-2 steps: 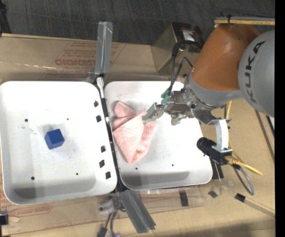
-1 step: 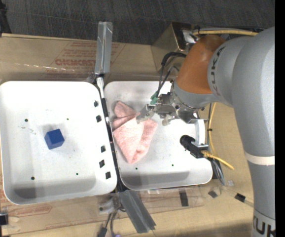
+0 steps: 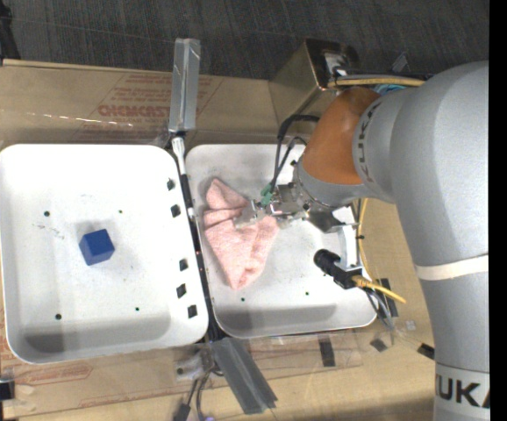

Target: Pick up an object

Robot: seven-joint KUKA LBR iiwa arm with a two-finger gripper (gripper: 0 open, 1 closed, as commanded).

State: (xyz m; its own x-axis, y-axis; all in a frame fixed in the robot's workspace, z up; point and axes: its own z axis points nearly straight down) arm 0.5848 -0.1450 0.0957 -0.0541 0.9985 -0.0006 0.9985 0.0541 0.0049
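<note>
We see the gripper (image 3: 255, 215) low over the pink cloth (image 3: 239, 235), which runs from frame centre down-left of it; whether the jaws are clenched we cannot tell.

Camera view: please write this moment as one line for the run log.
arm: over right bin | gripper: on pink cloth, grasp not confirmed | blue cube: left bin, untouched | task: pick pending

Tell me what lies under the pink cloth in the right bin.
Around the pink cloth, the right bin's white floor shows. Whatever lies beneath the cloth's folds is covered. The gripper sits at its upper right edge.
</note>
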